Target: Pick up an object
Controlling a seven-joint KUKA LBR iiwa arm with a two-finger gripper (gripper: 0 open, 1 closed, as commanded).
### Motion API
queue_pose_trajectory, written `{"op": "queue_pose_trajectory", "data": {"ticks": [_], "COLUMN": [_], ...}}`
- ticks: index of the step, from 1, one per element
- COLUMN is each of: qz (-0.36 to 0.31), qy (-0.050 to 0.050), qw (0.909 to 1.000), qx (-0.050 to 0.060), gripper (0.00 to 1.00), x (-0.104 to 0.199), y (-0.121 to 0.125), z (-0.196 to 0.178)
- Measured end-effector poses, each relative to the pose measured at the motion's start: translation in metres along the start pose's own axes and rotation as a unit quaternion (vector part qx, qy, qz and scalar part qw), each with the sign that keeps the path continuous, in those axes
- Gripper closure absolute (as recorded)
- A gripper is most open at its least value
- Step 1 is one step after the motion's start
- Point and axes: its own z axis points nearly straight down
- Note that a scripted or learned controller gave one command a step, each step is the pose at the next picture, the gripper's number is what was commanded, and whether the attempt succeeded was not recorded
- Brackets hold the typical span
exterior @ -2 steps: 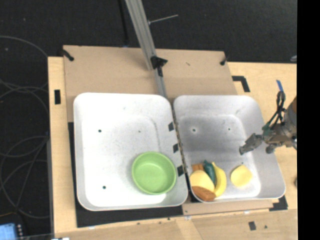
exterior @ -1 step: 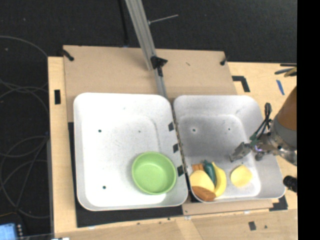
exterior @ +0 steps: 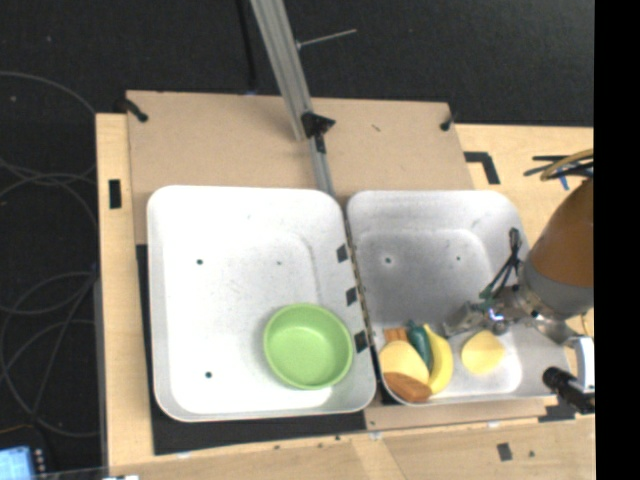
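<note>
Bench front edge [exterior: 250, 458]: bare tan board runs below both bins, nearest the camera.
Right bin, near corner [exterior: 500, 393]: a cluster of small objects sits against the front wall, close to the divider between the bins.
Brown and orange piece [exterior: 405, 380]: lowest of the cluster, touching the front wall of the right bin.
Yellow curved object [exterior: 440, 363]: banana-like, lies just beside the brown piece, with a dark green item [exterior: 420, 345] resting across its top.
Round yellow object [exterior: 483, 353]: lies apart from the cluster, toward the right, on the bin floor.
Gripper [exterior: 490, 313]: positioned just above the round yellow object; the view is too small and blurred to tell whether it is released or clenched, and nothing is visibly grasped.
Arm [exterior: 565, 253]: enters from the right edge, orange band above grey wrist.
Green bowl [exterior: 307, 345]: upright in the near right corner of the left bin [exterior: 200, 228], well apart from the gripper.
Aluminium rail [exterior: 285, 63]: slants from the top edge down to the junction of the two bins.
</note>
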Motion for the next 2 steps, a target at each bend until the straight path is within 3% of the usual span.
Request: {"op": "queue_pose_trajectory", "data": {"ticks": [1,2], "qz": [0.002,-0.002], "qy": [0.000,0.000], "qw": [1.0000,1.0000], "qx": [-0.004,-0.005], "gripper": [1.00,1.00], "x": [0.000,-0.001], "y": [0.002,0.007], "z": [-0.014,-0.058]}}
